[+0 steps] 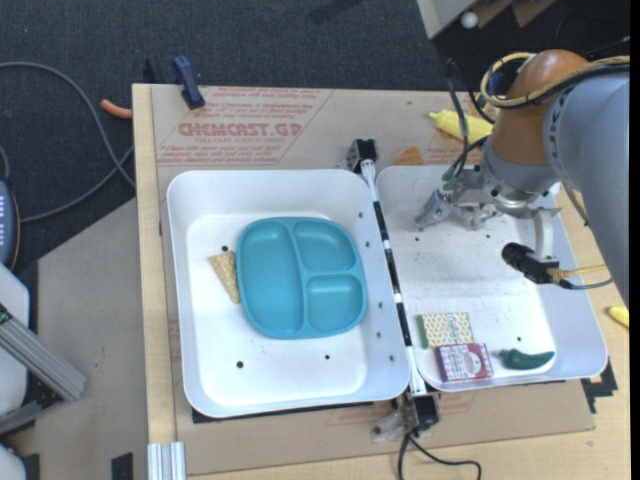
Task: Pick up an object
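My gripper hangs over the back part of the right bin, its fingers spread open with nothing between them. At that bin's front lie a tan patterned square, a small red and white box and a dark green piece. All three sit well in front of the gripper. In the left bin rests a teal divided plate, and a tan cracker-like piece sticks out from under its left edge.
The raised rims where the two bins meet run between them. Behind the right bin, on the bench, lie a yellow object and a small orange one. A blue clamp sits at the board's back left corner.
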`<state>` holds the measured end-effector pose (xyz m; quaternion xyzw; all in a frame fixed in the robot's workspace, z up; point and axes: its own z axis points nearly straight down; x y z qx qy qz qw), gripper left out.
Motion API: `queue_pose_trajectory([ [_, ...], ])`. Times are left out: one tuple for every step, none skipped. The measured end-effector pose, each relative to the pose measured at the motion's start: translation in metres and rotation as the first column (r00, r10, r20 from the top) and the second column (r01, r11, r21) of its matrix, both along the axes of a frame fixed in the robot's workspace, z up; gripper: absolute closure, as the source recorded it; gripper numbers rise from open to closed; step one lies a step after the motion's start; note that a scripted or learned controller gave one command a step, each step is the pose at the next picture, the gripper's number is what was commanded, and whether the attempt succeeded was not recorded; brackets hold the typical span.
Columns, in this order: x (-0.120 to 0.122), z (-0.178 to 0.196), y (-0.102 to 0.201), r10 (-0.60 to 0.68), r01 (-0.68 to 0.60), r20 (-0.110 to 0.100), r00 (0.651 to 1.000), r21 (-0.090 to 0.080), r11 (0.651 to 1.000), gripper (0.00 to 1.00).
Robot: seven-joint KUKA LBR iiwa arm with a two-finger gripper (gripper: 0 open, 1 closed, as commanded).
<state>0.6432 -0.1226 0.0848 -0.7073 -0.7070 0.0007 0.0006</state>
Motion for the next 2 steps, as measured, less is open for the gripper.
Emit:
queue_pose_trajectory([
  [0.000, 0.000, -0.010, 0.000, 0.000, 0.002, 1.000, -0.001, 1.000, 0.00],
  [-0.006, 0.014, -0.036, 0.000, 0.000, 0.004, 1.000, -0.002, 1.000, 0.00],
])
